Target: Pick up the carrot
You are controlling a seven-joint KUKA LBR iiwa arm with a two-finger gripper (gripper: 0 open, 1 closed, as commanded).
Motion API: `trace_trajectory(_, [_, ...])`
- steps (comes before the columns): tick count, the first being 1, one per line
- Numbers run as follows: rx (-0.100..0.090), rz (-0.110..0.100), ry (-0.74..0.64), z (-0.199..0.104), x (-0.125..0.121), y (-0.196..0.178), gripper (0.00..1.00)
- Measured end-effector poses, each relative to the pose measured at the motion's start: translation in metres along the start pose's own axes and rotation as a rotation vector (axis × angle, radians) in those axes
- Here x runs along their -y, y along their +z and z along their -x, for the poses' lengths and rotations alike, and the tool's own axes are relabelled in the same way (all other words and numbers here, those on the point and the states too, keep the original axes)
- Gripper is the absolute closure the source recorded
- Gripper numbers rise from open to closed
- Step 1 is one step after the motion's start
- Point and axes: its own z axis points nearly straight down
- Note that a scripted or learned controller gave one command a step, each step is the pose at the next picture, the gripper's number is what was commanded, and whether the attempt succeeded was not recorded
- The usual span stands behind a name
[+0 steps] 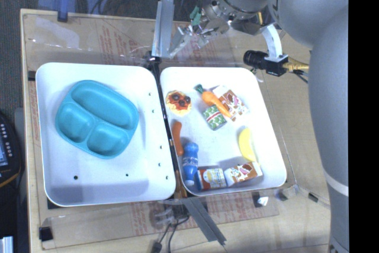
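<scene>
I am hovering my two-finger gripper point(194, 25) beyond the far rim, finger spread unreadable, while the small orange carrot point(211, 98) is lying nearer, in the right white bin point(269, 127), slanting far-left to near-right.

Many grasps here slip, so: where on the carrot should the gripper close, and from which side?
Probably mid-body on the orange carrot, coming straight down from above. It lies flat and slanted in the right bin, green top toward the far-left. Close across its narrow width; a small carton crowds its lower end.
</scene>
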Motion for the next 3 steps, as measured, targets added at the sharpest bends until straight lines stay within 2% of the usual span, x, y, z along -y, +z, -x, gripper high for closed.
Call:
trace_trajectory(1, [0.000, 0.001, -0.239, -0.060, -0.022, -0.042, 0.00])
trace_trajectory(2, [0.000, 0.001, -0.244, -0.061, -0.023, -0.052, 1.00])
trace_trajectory(3, [0.000, -0.005, -0.213, -0.106, -0.037, 0.034, 1.00])
